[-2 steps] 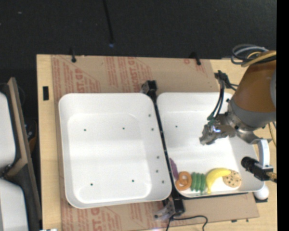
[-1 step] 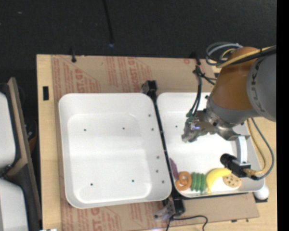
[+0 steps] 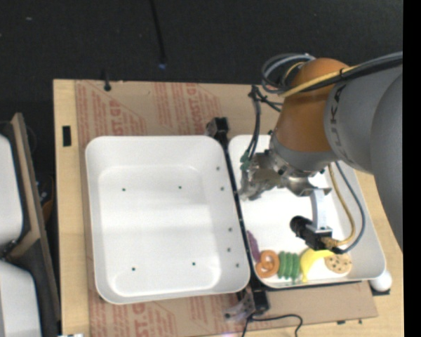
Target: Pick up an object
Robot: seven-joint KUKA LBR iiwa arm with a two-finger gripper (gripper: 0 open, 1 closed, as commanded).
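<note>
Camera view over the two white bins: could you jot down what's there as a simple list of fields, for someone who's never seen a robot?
arm: grey arm with an orange band, reaching in from the right over the right bin
gripper: low over the right bin, near its left wall
left bin: white, shallow
objects: orange ring, green ridged piece, yellow piece, tan spotted disc
object location: clustered along the right bin's near edge
held item: none seen between the fingers
</note>
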